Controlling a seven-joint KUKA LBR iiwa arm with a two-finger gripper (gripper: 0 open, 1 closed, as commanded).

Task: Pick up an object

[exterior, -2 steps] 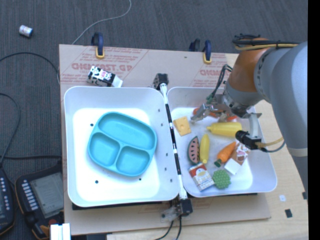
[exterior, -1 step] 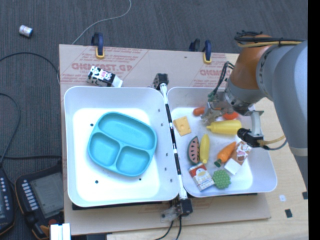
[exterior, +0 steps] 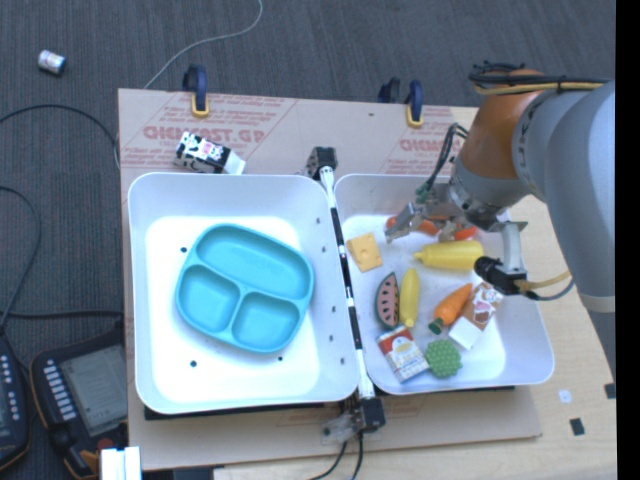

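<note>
Left bin (exterior: 160,368): shallow and white, on the left half of the bench (exterior: 150,128).
Blue plate (exterior: 244,288): three compartments, lying flat in the middle of the left bin.
Right bin (exterior: 530,353): touches the left bin along the centre seam and carries the toy food.
Cheese wedge (exterior: 365,252): yellow, near the seam, at the left of the right bin.
Watermelon slice (exterior: 388,299): just below the cheese wedge, beside a small corn cob (exterior: 409,298).
Carton (exterior: 402,355): red and white, near the front wall, touching a green broccoli (exterior: 443,358).
Gripper (exterior: 408,220): low over the back of the right bin, just above and right of the cheese wedge; open or closed, cannot tell.
Banana (exterior: 450,257): yellow, lying crosswise just below the gripper.
Carrot (exterior: 452,306): orange, tilted, below the banana.
Arm (exterior: 560,158): grey with an orange band, reaching in from the right.
</note>
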